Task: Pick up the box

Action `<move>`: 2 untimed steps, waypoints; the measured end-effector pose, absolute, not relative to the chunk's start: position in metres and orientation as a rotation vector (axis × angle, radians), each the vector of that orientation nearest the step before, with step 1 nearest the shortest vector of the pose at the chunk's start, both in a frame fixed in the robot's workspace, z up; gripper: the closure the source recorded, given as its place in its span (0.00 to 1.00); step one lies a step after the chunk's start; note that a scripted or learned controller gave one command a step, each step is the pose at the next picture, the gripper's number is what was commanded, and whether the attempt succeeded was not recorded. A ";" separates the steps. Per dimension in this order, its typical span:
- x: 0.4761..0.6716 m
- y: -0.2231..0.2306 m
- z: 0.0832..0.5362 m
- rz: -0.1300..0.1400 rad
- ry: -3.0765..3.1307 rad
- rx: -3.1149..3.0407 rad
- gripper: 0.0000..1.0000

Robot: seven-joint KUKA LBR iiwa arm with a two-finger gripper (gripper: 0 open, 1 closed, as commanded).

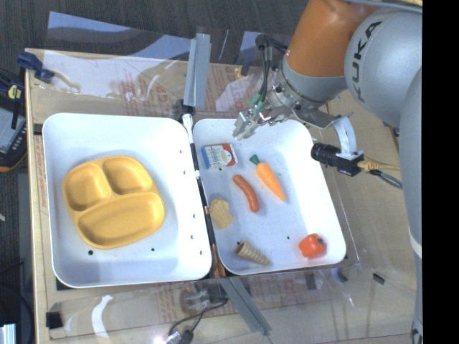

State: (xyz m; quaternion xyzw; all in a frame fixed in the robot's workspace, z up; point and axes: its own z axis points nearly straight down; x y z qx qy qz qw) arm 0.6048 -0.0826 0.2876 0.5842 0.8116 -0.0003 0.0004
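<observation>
Claw hanging over the far edge of the right bin, up and to the right of the box, not touching it. Fingers look a bit spread, nothing between them. Box lies flat near the bin's far-left corner, close to the wall by the divider. I'd shift toward the left bin and a touch nearer the camera, center over the box, then drop straight. Wall's tight on that side, so I'd set the fingers across the box w/ room to clear the rim.

Right bin also has a carrot, sausage, cookie, cone, and tomato. Left bin holds a yellow divided plate.
</observation>
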 end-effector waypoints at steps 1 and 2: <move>0.605 -0.083 0.287 -0.002 2.550 1.835 0.00; 0.647 -0.099 0.188 -0.005 2.578 1.800 0.00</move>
